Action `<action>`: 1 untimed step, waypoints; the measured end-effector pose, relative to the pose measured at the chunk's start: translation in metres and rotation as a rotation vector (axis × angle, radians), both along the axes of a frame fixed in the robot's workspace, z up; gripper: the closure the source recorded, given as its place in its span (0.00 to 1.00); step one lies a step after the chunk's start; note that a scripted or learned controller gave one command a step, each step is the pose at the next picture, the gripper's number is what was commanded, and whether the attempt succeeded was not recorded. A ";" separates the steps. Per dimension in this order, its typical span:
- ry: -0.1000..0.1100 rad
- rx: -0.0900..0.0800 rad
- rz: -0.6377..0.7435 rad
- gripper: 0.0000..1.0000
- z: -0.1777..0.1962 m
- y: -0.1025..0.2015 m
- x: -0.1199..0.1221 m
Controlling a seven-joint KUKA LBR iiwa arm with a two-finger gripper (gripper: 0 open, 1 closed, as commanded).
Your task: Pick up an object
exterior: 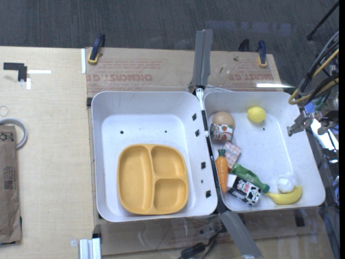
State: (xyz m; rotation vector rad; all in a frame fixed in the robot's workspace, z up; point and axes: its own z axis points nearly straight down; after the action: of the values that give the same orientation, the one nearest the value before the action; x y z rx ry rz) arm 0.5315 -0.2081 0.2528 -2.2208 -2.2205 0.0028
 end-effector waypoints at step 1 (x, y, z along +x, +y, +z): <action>0.002 -0.001 0.001 1.00 0.008 -0.001 0.000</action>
State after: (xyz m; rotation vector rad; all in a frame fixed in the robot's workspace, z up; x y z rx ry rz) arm 0.5318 -0.2091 0.2608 -2.2193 -2.2213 0.0059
